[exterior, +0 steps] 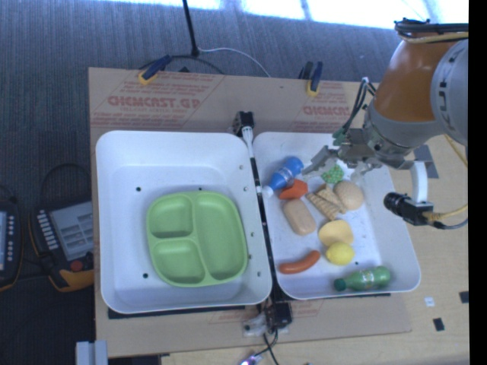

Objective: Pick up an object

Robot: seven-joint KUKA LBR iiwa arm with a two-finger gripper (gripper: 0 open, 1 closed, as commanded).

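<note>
Green broccoli sits just below our gripper, whose fingers look spread wide over the right bin, holding nothing we can see.

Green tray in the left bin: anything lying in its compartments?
The green tray in the left bin has three compartments, all in plain sight with nothing in them. The bin floor under the tray is covered by it.

A brown cardboard sheet with red print is laid on the bench and held by clamps. Dark grey ribbed carpet is seen around it. Bright light is reflected along the top edge.
</note>
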